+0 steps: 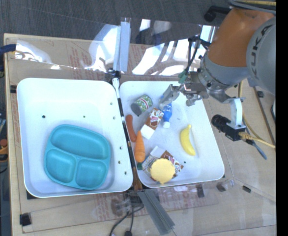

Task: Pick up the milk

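The milk (155,118), a small red-and-white carton, lies in the upper middle of the right bin (210,146), leaning against a small blue-and-white bottle (167,113). My gripper (179,98) hangs over the bin's upper part, just above and to the right of the carton. Its fingers (167,95) are open with nothing between them. One fingertip is right over the blue bottle's top. The carton rests on the bin floor, apart from the gripper.
In the right bin are also a green can (143,103), a carrot (139,146), a banana (186,140), a yellow lemon (162,170) and a white block (147,132). The left bin (36,102) holds a blue divided tray (78,156).
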Robot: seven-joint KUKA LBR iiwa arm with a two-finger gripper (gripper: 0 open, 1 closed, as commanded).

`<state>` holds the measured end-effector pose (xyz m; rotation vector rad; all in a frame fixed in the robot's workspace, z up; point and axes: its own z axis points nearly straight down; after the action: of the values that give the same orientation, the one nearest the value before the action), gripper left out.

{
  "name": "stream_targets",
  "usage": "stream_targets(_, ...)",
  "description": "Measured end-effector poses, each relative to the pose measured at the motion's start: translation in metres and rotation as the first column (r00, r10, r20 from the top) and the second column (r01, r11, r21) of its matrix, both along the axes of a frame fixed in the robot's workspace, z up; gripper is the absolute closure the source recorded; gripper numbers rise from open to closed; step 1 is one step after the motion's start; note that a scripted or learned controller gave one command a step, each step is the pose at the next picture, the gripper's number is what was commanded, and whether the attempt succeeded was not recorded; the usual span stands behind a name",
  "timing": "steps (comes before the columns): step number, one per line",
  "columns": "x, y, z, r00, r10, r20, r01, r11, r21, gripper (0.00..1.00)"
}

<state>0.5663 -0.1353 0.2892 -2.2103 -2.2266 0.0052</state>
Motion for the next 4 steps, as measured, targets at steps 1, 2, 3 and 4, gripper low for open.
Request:
stream_targets(1,0.022,-0.008,-0.146,0.993,-0.119,-0.002,0.119,0.993,-0.001,0.00)
stream_targets(2,0.002,0.001,-0.197,1.000,-0.022,0.006,0.022,1.000,-0.004,0.00)
stream_targets(3,-0.089,0.000,-0.196,0.982,-0.189,0.008,0.189,0.982,-0.003,0.00)
stream_targets(4,-0.089,0.001,-0.187,0.983,-0.181,0.004,0.181,0.983,0.000,1.00)
